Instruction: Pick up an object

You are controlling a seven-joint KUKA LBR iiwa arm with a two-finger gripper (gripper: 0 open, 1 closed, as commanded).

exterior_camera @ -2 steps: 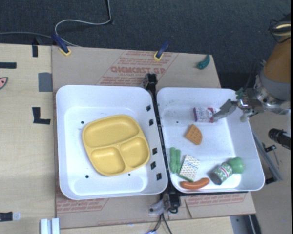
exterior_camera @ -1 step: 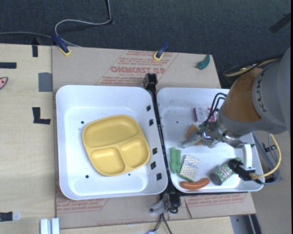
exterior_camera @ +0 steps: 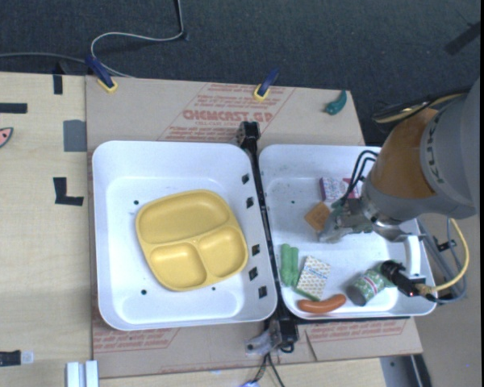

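2 shallow white bins are seen side by side on the bench [exterior_camera: 32, 240]. The left bin [exterior_camera: 113, 216] is occupied by a yellow divided plate [exterior_camera: 192, 238] with 3 compartments. The right bin [exterior_camera: 290, 168] holds several items: an orange-brown block [exterior_camera: 317, 214], a pink-and-white packet [exterior_camera: 332, 187], a green piece [exterior_camera: 289, 264], a white patterned packet [exterior_camera: 313, 275], an orange-red sausage-shaped item [exterior_camera: 323, 303] and a green can [exterior_camera: 368, 286] lying on its side. The end effector [exterior_camera: 336, 226] is lowered into the right bin, just beside the orange-brown block and apparently touching it. Whether it is apart or together cannot be told. No item is seen held.
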